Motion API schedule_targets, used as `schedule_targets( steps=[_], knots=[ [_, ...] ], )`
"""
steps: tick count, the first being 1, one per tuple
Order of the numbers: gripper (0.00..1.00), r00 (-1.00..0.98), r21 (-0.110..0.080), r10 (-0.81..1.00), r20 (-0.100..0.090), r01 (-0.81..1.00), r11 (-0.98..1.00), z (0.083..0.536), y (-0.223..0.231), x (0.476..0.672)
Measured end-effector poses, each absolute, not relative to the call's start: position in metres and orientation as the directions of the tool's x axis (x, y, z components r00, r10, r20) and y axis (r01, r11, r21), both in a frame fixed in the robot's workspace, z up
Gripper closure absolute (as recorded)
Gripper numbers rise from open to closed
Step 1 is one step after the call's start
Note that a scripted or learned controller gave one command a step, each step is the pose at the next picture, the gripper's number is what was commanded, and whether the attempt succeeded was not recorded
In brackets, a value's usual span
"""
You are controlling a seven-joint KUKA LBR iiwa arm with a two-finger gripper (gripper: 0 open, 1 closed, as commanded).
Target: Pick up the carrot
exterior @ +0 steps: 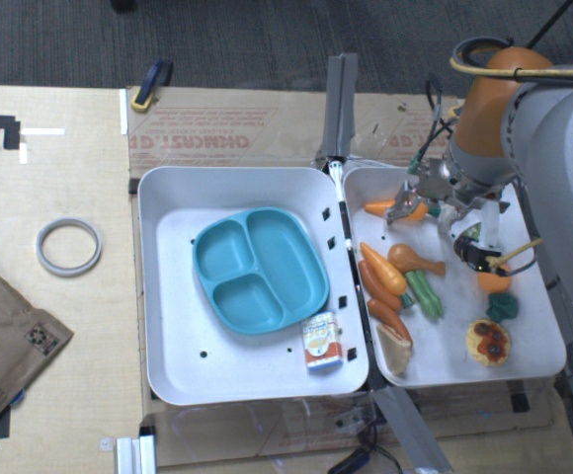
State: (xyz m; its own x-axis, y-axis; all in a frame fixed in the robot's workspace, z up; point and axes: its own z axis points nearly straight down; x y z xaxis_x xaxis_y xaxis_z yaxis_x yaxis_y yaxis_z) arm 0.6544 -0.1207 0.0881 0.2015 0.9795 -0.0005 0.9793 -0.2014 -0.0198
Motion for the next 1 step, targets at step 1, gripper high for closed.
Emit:
schedule_targets(
  steps=[1],
  knots=[
    [0.0,0.434,-0.037,0.901,-0.008,0.9,-0.434,0.0866,-0.1156,0.6511]
  ],
)
